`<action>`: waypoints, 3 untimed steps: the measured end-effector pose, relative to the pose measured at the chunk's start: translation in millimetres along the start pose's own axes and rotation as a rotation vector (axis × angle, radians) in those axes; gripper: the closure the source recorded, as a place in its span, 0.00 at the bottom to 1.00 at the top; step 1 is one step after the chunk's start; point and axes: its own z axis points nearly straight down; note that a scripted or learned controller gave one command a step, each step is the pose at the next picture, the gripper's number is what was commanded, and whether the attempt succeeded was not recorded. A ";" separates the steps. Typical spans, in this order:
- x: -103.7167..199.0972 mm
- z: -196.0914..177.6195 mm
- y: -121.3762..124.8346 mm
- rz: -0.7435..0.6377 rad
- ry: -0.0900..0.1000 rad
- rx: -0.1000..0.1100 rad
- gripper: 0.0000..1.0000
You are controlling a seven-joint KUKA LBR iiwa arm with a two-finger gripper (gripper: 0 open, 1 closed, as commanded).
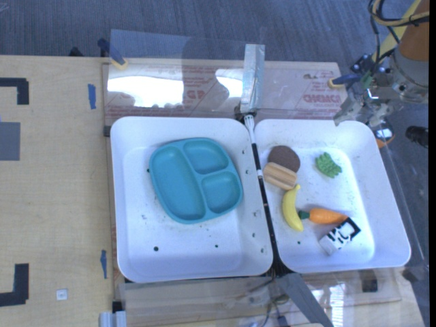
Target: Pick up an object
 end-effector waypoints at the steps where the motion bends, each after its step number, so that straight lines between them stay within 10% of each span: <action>1: 17.3 98.3 -7.5 -0.073 0.003 0.010 0.00; 2: 30.7 137.1 -32.3 -0.162 -0.001 -0.004 0.00; 3: 30.0 124.7 -30.7 -0.161 -0.003 -0.010 1.00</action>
